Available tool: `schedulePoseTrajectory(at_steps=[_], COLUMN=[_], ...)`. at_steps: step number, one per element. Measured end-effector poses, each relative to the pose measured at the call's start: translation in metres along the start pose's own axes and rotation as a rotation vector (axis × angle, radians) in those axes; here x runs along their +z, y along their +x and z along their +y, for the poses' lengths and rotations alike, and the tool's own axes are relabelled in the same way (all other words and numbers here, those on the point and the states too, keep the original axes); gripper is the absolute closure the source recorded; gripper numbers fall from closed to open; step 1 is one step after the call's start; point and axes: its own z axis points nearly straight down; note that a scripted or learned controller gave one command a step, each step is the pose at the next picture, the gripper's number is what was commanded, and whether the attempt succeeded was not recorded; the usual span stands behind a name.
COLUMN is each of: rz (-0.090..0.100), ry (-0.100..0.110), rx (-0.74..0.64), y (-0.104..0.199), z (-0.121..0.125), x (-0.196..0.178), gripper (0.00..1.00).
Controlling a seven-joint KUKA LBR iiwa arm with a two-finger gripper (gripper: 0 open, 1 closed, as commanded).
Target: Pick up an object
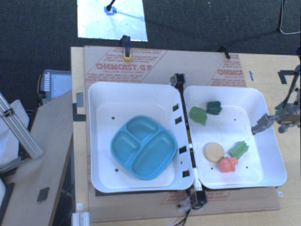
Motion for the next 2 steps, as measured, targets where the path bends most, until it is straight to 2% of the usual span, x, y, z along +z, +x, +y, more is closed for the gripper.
schedulePoseTrajectory(at_steps=[1, 2], rz=[-0.002, -0.001], ry=[-0.009, -0.005], rx=[-0.003, -0.001], y=[0.000, -0.008], z=[0.002, -0.002], x=[-0.005, 0.051], gripper=[0.00, 0.00])
